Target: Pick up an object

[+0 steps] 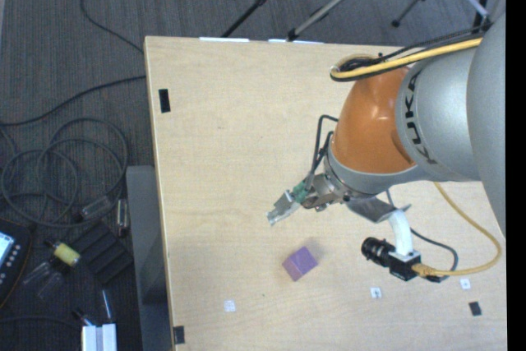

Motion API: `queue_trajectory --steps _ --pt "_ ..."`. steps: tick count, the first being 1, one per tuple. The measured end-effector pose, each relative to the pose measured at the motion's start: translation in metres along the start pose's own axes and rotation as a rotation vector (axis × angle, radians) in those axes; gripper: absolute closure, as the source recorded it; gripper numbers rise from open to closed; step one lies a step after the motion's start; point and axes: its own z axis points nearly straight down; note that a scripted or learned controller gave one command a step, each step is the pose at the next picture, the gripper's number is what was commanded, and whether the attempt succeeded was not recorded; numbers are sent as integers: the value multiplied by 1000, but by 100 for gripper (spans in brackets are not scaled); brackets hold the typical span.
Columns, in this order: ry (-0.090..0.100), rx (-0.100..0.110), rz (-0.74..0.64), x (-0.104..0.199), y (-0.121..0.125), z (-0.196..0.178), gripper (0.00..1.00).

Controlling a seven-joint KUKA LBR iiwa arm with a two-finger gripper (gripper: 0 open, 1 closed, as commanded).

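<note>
A small purple cube (300,262) lies on the light wooden bench top (230,144), near its front edge. My gripper (282,211) hangs above the bench, up and a little to the left of the cube and apart from it. Nothing shows in the gripper. The orange band and grey body of the arm (386,127) reach in from the right and hide the bench behind them.
A small black device on a white bracket (393,252), with a yellow cable, hangs off the wrist to the right of the cube. Small black and white markers dot the bench. Its left edge (156,177) drops to a carpet strewn with cables.
</note>
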Motion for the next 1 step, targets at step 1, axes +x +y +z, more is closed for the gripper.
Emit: queue_trajectory --steps 1 --pt "0 0 0 0 0 0 0"
